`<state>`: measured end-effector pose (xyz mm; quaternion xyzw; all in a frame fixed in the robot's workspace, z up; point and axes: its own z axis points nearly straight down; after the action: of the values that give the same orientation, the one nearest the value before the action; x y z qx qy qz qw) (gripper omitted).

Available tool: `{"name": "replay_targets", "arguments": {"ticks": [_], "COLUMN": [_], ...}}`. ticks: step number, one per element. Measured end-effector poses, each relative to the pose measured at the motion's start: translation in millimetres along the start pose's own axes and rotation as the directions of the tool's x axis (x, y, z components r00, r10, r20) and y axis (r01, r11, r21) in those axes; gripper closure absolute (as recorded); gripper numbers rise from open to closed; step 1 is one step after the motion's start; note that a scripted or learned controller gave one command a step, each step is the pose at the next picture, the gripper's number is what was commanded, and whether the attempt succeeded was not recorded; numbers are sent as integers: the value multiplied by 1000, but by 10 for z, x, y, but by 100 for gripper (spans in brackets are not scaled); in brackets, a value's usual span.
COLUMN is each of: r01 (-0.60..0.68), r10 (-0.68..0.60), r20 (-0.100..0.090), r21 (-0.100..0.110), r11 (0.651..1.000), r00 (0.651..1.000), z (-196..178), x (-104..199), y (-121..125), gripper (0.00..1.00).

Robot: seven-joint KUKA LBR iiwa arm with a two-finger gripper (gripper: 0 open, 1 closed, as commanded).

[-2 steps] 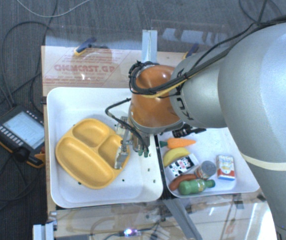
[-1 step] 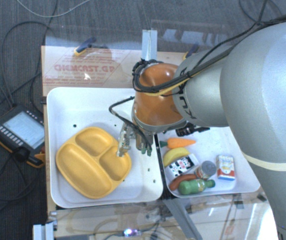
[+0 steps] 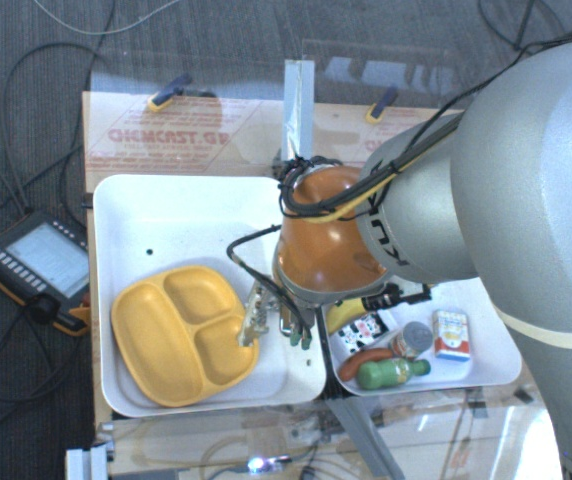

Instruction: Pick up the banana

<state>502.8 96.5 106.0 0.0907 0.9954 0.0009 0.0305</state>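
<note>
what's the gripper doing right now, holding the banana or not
Gripper: over the left bin by the yellow tray, nothing between its fingers; open or shut cannot be told.

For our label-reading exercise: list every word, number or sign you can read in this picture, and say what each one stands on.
"GIGACAST.GE", or something close to it: faint red print on the wooden board behind the bins; the letters are unsure.
Small carton in the right bin: red and white print, too small to read.
Handheld screen on the floor: display too blurred to read.
Arm lettering: dark marks, unreadable.
</note>
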Motion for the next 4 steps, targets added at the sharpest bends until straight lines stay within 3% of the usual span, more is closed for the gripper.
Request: {"name": "replay_targets", "arguments": {"ticks": [1,2,3,4], "r01": [-277,-489,-288,-272], "r10": [278,491,289,273], "r20": [-48,-47,-52,-56], "r21": [22,37,26,24], "r11": [961,871,957,962], "r00": [959,870,956,960], "z": [-779,-1214,-1316,-1108], "x": [-147,-586,-1254,-844], "y": [-419,-260,-217,746], "gripper": [100,100,100,100]}}
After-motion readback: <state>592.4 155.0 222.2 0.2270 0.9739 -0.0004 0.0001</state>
